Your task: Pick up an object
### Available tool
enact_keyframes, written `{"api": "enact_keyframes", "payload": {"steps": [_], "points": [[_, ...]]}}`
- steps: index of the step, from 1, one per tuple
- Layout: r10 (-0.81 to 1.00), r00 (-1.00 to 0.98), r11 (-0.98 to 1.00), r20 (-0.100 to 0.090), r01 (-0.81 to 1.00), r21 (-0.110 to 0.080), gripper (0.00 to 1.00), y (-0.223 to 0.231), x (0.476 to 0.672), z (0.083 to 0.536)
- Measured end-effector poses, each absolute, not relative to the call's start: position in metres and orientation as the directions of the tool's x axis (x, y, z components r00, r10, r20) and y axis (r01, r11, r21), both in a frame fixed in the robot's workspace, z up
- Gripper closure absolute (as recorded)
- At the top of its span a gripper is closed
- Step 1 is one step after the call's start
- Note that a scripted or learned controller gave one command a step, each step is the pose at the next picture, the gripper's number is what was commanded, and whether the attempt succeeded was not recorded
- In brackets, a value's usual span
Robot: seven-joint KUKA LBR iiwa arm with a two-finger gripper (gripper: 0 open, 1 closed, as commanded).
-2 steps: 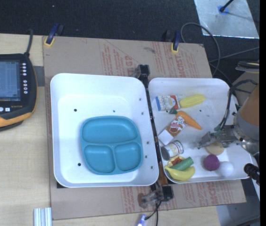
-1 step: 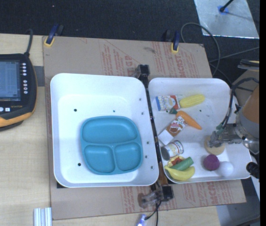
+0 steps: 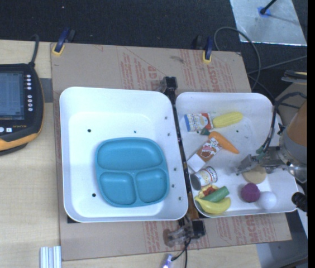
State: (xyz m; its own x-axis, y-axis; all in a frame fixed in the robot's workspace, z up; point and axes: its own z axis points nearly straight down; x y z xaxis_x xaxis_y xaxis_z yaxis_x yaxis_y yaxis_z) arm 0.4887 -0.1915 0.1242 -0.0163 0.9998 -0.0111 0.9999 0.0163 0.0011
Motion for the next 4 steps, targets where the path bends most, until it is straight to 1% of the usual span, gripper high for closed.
{"api": "enact_keyframes", "payload": {"steps": [1, 2, 3, 4], "points": [[1.000, -0.004, 0.004, -0.003, 1.000, 0.003, 0.00, -0.187, 0.478, 0.094], [1.000, -0.008, 0.008, -0.003, 1.000, 0.003, 0.00, -0.140, 0.537, 0.094], [1.000, -0.008, 0.008, 0.000, 1.000, -0.022, 0.00, -0.148, 0.644, 0.092], [1.000, -0.010, 0.010, -0.005, 1.000, -0.009, 1.00, -0.149, 0.647, 0.104]]}}
